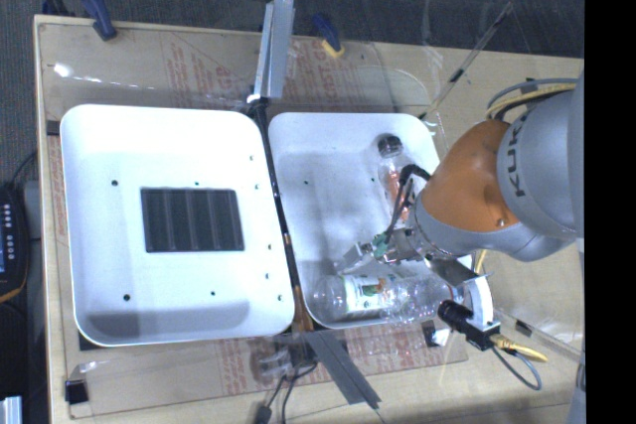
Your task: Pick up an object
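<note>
- Whether the fingers of the gripper [383, 248] are apart or together cannot be told; the wrist hides them.
- A clear plastic bottle [383, 298] lies on its side along the near wall of the right bin [318, 164], just beneath the gripper.
- Likely light, slippery and crushable; grip across the body's middle.

Arm's wrist [452, 213] seemingly hides the pincer; bottle [383, 298] blurred.

Partial black letters "KU" on the arm's [542, 169] grey casing.
</note>
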`<state>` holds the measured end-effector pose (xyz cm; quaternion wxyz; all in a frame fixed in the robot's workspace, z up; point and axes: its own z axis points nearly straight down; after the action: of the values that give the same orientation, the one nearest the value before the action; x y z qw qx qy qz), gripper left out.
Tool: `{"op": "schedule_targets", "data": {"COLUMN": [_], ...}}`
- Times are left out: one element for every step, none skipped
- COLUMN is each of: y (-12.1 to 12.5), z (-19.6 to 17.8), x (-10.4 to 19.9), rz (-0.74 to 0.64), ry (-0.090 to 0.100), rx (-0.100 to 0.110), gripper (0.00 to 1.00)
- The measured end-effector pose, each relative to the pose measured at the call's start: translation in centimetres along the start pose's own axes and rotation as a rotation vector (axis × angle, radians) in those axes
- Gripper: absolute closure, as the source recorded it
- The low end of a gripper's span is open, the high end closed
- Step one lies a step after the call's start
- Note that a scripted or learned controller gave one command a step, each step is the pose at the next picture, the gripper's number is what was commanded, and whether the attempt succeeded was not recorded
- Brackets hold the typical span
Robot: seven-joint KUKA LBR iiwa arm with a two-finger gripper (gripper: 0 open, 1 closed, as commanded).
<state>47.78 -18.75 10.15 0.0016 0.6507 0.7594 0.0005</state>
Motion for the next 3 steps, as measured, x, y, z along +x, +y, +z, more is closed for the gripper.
{"op": "schedule_targets", "data": {"y": [1.5, 3.4, 9.3], "z": [-1.3, -7.9, -5.0], "x": [-0.4, -2.9, -3.7], "rz": [-0.055, -0.080, -0.195], "ry": [0.002, 0.001, 0.002], "rx": [0.004, 0.002, 0.004], "gripper": [0.00, 0.00, 0.00]}}
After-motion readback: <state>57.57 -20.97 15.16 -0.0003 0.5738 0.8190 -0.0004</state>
